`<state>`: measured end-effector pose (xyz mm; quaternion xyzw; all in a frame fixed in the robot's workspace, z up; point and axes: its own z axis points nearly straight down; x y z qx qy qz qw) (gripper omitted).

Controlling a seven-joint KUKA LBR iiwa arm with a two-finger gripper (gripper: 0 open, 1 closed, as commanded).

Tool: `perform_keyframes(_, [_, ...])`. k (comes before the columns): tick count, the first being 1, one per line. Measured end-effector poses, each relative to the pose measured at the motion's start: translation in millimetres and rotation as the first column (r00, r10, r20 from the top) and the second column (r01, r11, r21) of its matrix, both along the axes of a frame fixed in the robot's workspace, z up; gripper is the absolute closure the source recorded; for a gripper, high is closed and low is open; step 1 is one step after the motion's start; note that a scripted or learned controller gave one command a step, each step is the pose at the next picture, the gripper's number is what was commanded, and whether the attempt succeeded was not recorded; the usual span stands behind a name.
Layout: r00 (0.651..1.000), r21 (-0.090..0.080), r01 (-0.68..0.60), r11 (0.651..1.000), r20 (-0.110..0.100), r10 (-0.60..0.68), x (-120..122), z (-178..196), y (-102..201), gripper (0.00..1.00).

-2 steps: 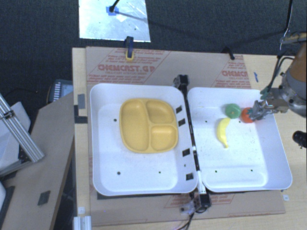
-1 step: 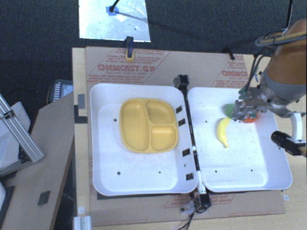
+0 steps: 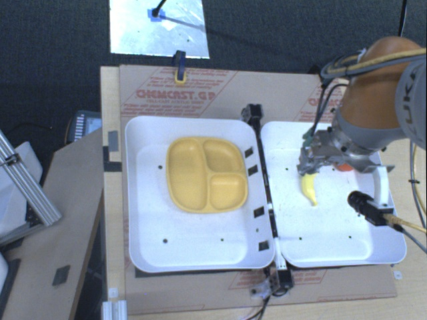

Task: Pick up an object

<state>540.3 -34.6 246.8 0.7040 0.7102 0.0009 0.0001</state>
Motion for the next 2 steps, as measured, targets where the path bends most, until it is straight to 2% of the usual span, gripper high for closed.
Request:
perform_keyframes(1, [1.0, 0.001, -0.001, 1.0, 0.0, 0.001, -1, -8, 45, 1.0])
perform_keyframes(2, [1.0, 0.001, -0.002, 1.0, -0.001, 0.002, -16, -5, 92, 1.0])
